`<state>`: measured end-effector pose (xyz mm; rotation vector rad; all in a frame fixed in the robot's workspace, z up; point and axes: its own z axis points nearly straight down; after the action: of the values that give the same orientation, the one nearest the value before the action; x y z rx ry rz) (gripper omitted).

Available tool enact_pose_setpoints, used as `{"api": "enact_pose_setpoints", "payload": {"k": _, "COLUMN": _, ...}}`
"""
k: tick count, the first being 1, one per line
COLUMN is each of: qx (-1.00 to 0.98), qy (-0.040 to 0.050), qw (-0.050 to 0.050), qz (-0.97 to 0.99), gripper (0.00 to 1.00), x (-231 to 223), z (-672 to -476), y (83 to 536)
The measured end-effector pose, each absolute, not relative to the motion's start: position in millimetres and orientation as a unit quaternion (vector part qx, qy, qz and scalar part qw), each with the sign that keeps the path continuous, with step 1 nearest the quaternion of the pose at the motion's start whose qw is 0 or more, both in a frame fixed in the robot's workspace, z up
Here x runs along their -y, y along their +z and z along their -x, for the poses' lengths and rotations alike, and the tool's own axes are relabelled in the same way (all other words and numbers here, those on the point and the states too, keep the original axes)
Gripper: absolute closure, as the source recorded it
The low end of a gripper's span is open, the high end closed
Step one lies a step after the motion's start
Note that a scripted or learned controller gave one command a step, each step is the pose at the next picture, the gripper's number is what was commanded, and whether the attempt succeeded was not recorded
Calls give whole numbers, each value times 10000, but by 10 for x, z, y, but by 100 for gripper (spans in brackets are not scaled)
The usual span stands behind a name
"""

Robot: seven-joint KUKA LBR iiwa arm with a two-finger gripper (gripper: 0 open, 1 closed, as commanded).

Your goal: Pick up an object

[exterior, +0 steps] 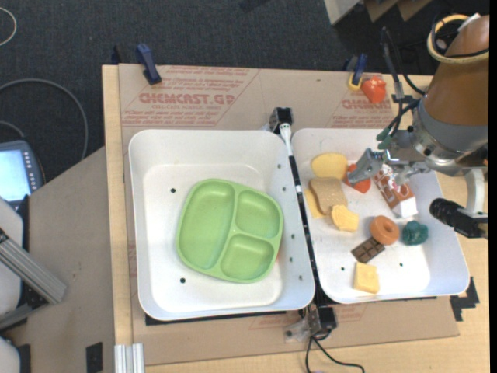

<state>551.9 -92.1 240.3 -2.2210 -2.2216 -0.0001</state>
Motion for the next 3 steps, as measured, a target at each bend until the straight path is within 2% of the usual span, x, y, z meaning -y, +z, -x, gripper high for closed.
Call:
{"api": "enact_pose_setpoints", "payload": {"k": 1, "qx": 7061, "qy": 45, "qw": 58, "qz": 7080, "gripper": 0, "x": 1116, "z": -5531, "y": 994}}
{"api": "enact_pose_setpoints", "payload": {"k": 2, "qx": 7061, "qy": 22, "qw": 38, "qz": 7081, "gripper": 0, "x": 1097, "z": -4959, "y": 845}}
{"api": "enact_pose_setpoints", "payload": {"k": 3, "qx": 7071, "qy": -5, "qw": -19, "qz": 7071, "gripper": 0, "x": 1223, "z": -5247, "y": 848}}
